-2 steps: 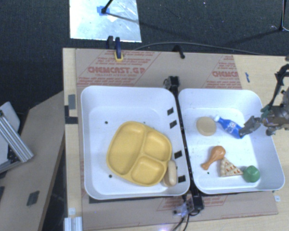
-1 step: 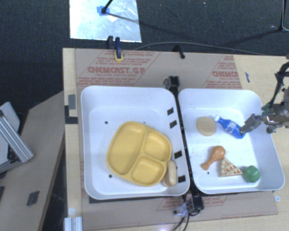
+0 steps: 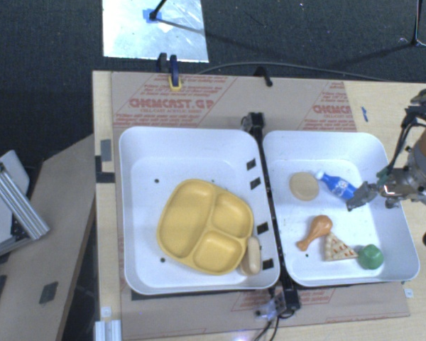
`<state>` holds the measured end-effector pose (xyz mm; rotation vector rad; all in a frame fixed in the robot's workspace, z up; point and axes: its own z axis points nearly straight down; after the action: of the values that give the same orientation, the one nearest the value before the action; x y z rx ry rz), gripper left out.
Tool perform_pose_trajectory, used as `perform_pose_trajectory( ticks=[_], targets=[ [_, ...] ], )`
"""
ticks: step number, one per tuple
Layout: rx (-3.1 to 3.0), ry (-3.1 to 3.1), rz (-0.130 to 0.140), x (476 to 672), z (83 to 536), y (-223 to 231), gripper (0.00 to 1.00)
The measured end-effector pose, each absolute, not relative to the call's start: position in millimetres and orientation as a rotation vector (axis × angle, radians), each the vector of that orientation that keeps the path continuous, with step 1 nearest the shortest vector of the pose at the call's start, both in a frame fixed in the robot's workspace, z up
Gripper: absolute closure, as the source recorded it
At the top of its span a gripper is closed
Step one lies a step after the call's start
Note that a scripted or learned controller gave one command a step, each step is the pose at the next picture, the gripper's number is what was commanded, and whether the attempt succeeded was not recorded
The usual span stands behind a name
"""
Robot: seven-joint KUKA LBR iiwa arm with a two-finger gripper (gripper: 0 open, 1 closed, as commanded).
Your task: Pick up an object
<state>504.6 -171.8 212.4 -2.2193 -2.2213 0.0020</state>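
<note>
1. The grey two-finger gripper (image 3: 361,197) reaches in from the right edge and hangs over the right shallow white bin (image 3: 383,151), its dark tip low near the bin floor. Whether the fingers stand wide or narrow I cannot tell; nothing shows held between them.
2. The nearest thing is the small blue-and-white plastic bottle (image 3: 337,185), just beside the tip on its upper-left. It lies flat, its long axis slanting from upper left down to lower right, so it points almost straight at the claw.
3. Judged from this, the coming move turns on that line: a short shift up and left, with the fingers set across the bottle's axis.
4. Further out in the same bin lie a round tan biscuit-like disc (image 3: 304,186), a brown toy drumstick (image 3: 315,231), a tan toy pizza wedge (image 3: 338,249) and a green rounded toy (image 3: 370,256).
5. The left bin (image 3: 142,190) holds a yellow divided plastic tray (image 3: 206,226) with a pale bread-roll shape (image 3: 252,254) touching its lower right edge.
</note>
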Motion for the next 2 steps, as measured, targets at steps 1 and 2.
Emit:
perform_pose_trajectory(
  ticks=[1,2],
  targets=[
    [-2.219,-2.222,0.001,506.8,171,-172,0.0],
    [-2.219,-2.221,0.001,505.9,127,-166,0.0]
  ],
)
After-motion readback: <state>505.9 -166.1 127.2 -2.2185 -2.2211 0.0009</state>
